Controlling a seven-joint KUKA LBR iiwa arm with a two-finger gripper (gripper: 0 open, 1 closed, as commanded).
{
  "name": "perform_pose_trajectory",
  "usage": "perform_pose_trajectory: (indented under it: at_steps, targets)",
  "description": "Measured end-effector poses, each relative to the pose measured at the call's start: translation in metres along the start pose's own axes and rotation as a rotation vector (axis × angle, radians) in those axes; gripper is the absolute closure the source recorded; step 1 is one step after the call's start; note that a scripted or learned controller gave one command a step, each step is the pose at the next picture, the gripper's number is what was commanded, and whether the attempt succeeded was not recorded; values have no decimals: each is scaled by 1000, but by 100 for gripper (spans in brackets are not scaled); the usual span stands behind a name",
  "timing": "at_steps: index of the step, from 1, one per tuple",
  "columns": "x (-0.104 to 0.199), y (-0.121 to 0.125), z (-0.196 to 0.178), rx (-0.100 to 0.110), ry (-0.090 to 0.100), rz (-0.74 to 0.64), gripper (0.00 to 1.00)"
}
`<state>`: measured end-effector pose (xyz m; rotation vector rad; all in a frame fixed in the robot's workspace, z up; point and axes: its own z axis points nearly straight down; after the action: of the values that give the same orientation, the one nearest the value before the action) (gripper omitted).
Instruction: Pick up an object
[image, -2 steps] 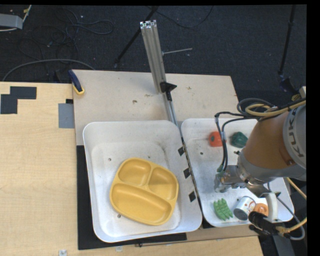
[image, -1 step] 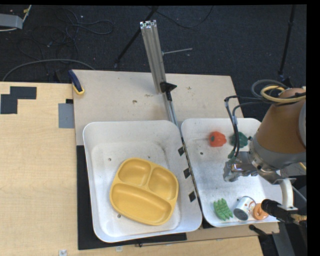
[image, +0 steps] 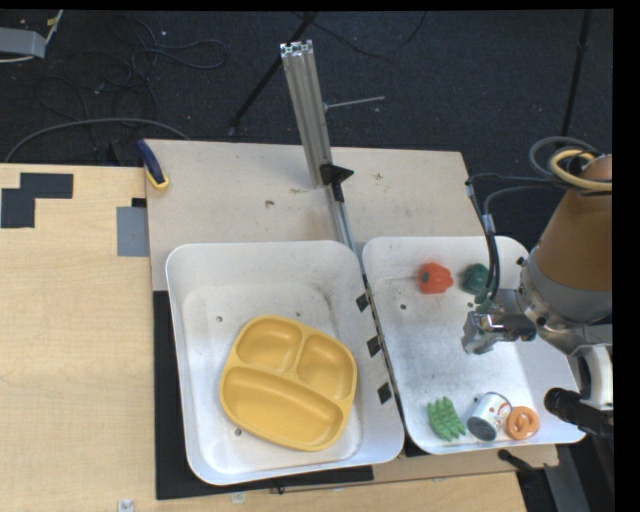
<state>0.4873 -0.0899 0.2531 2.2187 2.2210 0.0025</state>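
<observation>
The left bin (image: 190, 300) holds a yellow divided plate (image: 288, 382). In the right bin (image: 410, 400) lie a red toy (image: 434, 278), a green toy (image: 444, 418) and a small can (image: 487, 416). The jaws (image: 476, 338) hang above the bin; I cannot tell their state.

Glossy yellow plastic tray (image: 289, 382); matt white bins (image: 190, 300), scuffed; bare metal pincer (image: 480, 335); pale wood-grain bench (image: 70, 350).
</observation>
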Motion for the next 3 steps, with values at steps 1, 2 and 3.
perform_pose_trajectory:
  at_steps: [1, 2, 3]
  targets:
    - [-1, 1, -27, 2, 0, 0, 100]
    - [43, 4, -7, 7, 2, -3, 100]
    - [92, 15, 5, 8, 2, -3, 100]
